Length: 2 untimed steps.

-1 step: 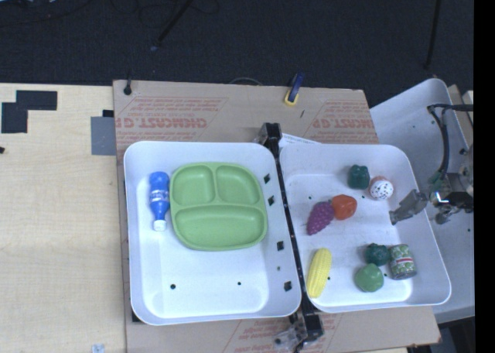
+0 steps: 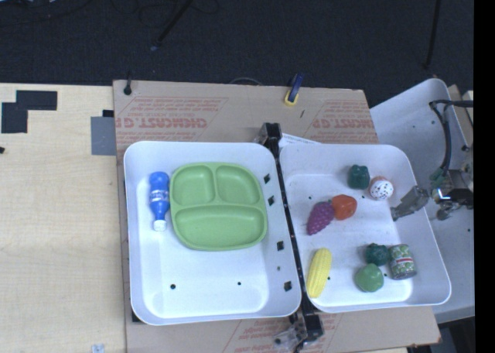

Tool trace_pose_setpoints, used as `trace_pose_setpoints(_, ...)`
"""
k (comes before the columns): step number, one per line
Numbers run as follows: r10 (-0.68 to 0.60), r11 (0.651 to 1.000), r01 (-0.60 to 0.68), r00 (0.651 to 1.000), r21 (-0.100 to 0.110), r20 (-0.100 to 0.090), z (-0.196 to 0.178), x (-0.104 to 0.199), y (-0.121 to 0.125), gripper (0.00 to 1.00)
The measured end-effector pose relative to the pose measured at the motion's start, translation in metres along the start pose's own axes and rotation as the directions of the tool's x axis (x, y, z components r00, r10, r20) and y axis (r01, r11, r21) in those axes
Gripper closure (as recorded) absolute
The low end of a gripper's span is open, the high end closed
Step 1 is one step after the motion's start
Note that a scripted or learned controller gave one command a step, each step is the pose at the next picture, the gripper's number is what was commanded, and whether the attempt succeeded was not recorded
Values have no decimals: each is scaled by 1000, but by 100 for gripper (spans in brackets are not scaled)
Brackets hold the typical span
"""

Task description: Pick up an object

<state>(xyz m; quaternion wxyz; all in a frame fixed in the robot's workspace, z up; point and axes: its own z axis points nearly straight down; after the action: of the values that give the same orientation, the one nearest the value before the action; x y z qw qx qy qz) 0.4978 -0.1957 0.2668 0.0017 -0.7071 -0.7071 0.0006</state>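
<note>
Nearest you, in the right bin [image 2: 433,286], a yellow corn cob [image 2: 318,272], a green ball [image 2: 370,278], a dark green piece [image 2: 377,253] and a small patterned can [image 2: 402,261] are lying. Farther back, a purple grape bunch [image 2: 319,217] is touching an orange fruit [image 2: 343,207]. The gripper [image 2: 407,204] is hovering at the bin's right rim, just beside a spotted white ball [image 2: 380,188]; you cannot tell its opening, and it is holding nothing visible.
</note>
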Motion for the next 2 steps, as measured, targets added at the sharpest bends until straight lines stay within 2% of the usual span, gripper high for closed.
trace_pose_setpoints(2, -2, 1000, 2, 1000, 4, -1, 99, 3, 17, 0)
